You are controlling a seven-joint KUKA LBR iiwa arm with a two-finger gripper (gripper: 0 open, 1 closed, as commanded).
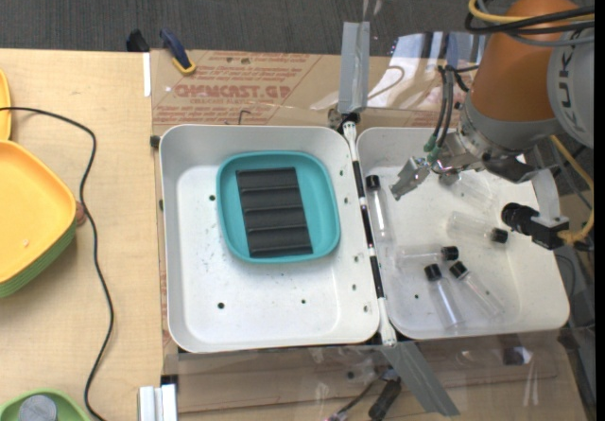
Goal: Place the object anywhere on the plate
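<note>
While the end effector (pixel 408 178), grip state unclear, hovers nearby, clear tubes (pixel 463 291) lie diagonally, black caps up-left.

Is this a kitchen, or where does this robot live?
Probably a robot lab, not a kitchen. A grey and orange robot arm reaches over two white bins on a workbench, with clear plastic tubes in one and a cable trailing nearby.

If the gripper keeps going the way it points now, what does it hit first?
Probably the right white bin's floor just ahead of the gripper, or the clear tube with a black cap by the divider; depth is unclear.
</note>
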